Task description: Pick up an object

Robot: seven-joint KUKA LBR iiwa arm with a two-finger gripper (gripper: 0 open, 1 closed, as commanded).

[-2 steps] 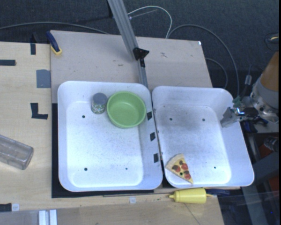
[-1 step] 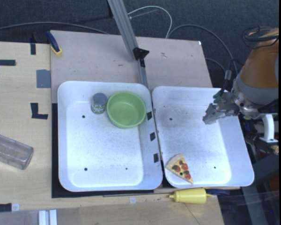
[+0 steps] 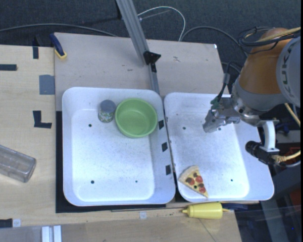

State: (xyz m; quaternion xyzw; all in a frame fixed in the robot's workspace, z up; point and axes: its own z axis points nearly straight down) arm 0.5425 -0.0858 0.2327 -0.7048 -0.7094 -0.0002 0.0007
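Hovering claw (image 3: 212, 125) above right bin (image 3: 232, 188)

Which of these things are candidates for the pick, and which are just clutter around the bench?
For the pick:
pizza slice, right bin
green bowl, left bin
small can, left bin, beside the bowl
gripper, over the right bin

Lying about:
mustard bottle, bench edge
clear plastic container, far left

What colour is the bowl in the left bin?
Light green. The bowl shows best in the camera view, beside a small grey can.
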